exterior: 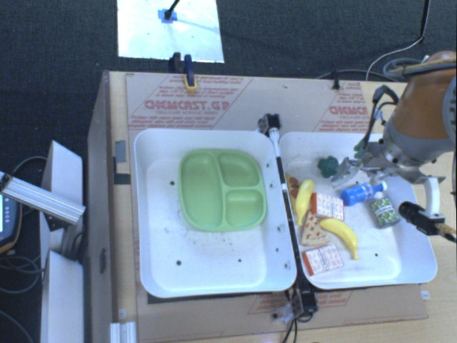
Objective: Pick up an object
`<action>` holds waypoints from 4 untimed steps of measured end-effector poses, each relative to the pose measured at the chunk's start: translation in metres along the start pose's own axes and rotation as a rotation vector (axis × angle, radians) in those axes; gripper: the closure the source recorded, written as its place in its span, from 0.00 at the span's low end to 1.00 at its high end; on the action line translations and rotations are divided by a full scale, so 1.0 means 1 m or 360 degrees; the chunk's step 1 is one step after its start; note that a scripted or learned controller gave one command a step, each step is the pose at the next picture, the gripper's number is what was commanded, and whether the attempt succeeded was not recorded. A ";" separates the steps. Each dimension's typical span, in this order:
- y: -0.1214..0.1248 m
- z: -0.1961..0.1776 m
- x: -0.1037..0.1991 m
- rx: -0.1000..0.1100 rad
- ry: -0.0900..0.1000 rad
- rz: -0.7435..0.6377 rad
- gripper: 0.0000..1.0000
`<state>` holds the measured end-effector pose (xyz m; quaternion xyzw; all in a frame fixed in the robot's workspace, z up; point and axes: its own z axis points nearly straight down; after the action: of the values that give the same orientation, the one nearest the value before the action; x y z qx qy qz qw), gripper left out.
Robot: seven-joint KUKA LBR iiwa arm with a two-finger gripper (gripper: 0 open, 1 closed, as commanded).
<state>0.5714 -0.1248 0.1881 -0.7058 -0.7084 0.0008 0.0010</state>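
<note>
- Camera view looks down at a slant on a counter (214,95) covered by a brown board printed with red lettering; one line reads roughly "CHEMCAST GP", and the same print repeats at an angle near the right corner, where it is too cropped to read.
- Two shallow white bins sit side by side on that board: the left bin (161,263) and the right bin (410,263), touching along a dark middle seam.
- A light green divided plate (221,189) with three compartments lies in the left bin, toward its right half.
- The right bin holds the loose things: two bananas, one (304,199) near the seam and one (341,234) further toward the front; a blue bottle (363,191) lying on its side; a dark green lump (328,166); a small packet with a green speckled pattern (383,211).
- Small flat cards with red-and-white print (328,206) lie between the bananas, another (323,260) near the front wall; their print is too small to read.
- The arm (425,113), grey with an orange band, reaches in from the right and bends down over the far right part of the right bin.
- The tool (355,164) hangs low just beside the green lump and just above the blue bottle; I cannot tell how far it is open, and nothing is seen gripped in it.
</note>
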 end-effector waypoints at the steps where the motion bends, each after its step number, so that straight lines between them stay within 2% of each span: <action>1: -0.015 0.086 -0.011 -0.0022 -0.0008 0.0005 0.00; 2: -0.056 0.102 0.014 -0.0019 -0.0007 0.0007 0.00; 3: -0.057 0.097 0.016 -0.0005 0.0001 0.0002 1.00; 4: -0.057 0.097 0.016 -0.0004 0.0002 0.0001 0.00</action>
<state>0.5142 -0.1091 0.0912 -0.7062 -0.7081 -0.0005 0.0006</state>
